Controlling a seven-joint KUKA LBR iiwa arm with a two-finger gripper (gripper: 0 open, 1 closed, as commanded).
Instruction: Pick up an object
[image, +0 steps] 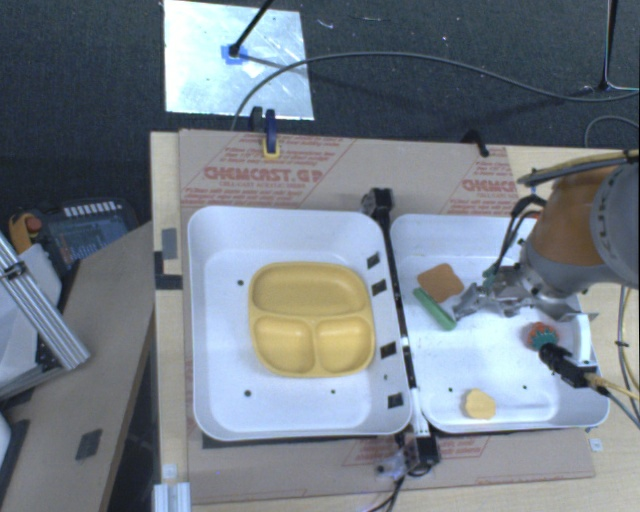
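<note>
Near edge, right bin (500, 420): small yellow piece (480, 405). Farther: gripper (462, 305) low over bin floor, fingers' state cannot tell, just beside green stick (434, 307) and tan block (440, 279). Left bin (215, 300): yellow divided tray (310, 318).

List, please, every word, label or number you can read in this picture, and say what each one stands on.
"CHEMCAST GP": printed in red on the brown board under the bins, above the left bin.
The same red print repeats above the right bin, too blurred to read surely.
The grey device at far left has keys, unreadable.
</note>
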